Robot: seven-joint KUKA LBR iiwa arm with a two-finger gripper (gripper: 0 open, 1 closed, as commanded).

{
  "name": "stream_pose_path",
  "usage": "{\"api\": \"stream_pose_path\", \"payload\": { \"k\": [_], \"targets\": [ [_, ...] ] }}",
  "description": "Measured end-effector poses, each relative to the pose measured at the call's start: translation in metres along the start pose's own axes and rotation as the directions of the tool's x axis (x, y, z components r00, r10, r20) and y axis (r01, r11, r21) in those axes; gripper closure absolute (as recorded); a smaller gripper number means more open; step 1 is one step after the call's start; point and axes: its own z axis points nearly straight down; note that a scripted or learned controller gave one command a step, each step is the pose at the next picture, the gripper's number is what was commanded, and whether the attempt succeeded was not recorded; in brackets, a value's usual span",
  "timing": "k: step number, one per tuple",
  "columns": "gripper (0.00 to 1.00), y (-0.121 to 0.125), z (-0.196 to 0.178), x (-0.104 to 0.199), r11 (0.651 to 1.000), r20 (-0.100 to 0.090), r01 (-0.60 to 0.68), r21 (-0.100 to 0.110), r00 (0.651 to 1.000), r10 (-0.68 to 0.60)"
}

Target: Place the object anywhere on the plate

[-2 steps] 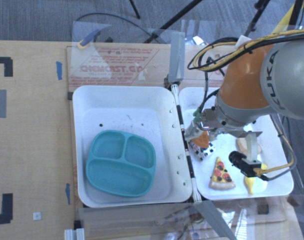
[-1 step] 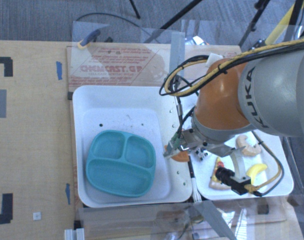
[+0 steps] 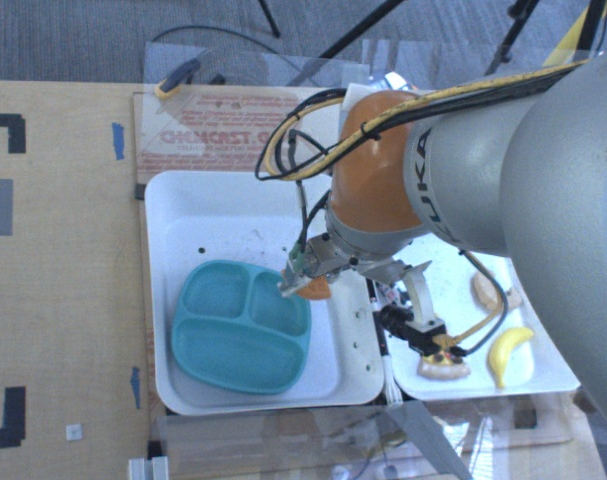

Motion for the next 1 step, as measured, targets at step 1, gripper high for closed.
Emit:
{"api": "stream_pose_path", "payload": {
  "k": [1],
  "targets": [
    [0.0, 0.0, -0.0001, -0.0005, 1.0, 0.0, -0.001, 0.0, 1.0, 0.001]
  ]
}}
